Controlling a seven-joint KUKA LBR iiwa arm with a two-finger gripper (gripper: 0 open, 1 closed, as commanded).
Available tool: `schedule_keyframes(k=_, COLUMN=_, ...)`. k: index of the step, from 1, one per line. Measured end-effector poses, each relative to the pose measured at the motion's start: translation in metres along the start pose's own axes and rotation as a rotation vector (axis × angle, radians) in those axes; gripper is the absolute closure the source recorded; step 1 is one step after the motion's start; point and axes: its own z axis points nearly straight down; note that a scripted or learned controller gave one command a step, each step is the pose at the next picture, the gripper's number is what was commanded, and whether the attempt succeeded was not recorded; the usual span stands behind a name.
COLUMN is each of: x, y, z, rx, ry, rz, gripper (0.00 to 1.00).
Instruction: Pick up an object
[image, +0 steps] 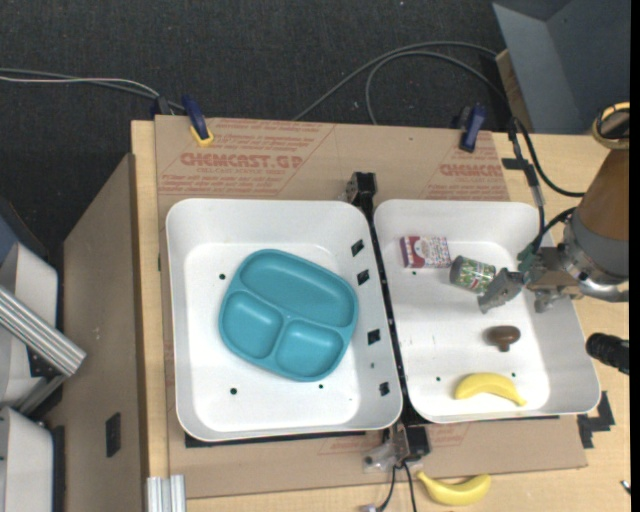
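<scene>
We saw the grey arm cut off at the right. Its open two-finger gripper (521, 290) held nothing; the small green can (472, 272) lay just left of it.

A cardboard-covered bench (300, 150) holds two shallow white bins side by side. The left bin (190, 300) touches the right bin (560, 385). A banana (455, 488) lies at the bench's front edge.

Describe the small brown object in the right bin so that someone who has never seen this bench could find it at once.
Look in the right bin, the one without the blue tray. Above the banana at its near edge lies the brown object. It is the smallest, darkest item there, rounded and plain, unlike the printed carton and the can.
</scene>
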Motion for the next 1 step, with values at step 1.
schedule_keyframes(k=1, x=0.0003, y=0.0027, z=-0.0056, rx=-0.012, ry=-0.002, rz=-0.003, gripper=0.0)
